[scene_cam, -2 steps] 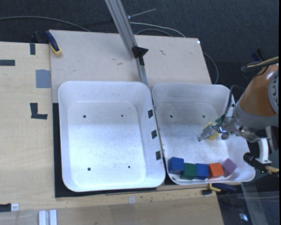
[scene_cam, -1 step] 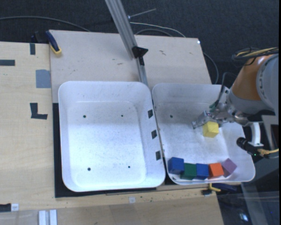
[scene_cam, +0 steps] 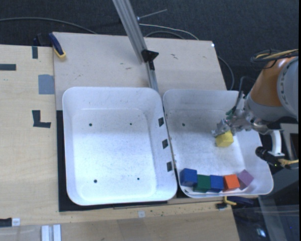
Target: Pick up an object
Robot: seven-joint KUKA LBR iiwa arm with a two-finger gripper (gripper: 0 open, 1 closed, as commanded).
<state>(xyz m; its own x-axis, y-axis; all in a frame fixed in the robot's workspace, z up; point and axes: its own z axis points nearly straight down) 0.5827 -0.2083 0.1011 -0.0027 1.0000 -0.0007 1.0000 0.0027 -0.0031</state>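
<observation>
A small yellow object (scene_cam: 224, 140) lies in the right bin (scene_cam: 200, 109), toward its right side. My gripper (scene_cam: 222, 130) is directly over it, its tip touching or nearly touching the object's top edge. The grey arm with its orange band (scene_cam: 268, 92) reaches in from the right above the bin's right rim. Along the front wall of the right bin sits a row of blocks: a blue one (scene_cam: 188, 176), a green one (scene_cam: 203, 183), another blue one (scene_cam: 216, 183), an orange one (scene_cam: 232, 182) and a purple one (scene_cam: 246, 177).
The left bin (scene_cam: 110, 144) stands beside the right one. A slanted metal rail (scene_cam: 133, 26) runs down to the gap between the bins. Black clips (scene_cam: 165, 143) sit on the shared rim. Cables (scene_cam: 278, 159) hang at the arm's right.
</observation>
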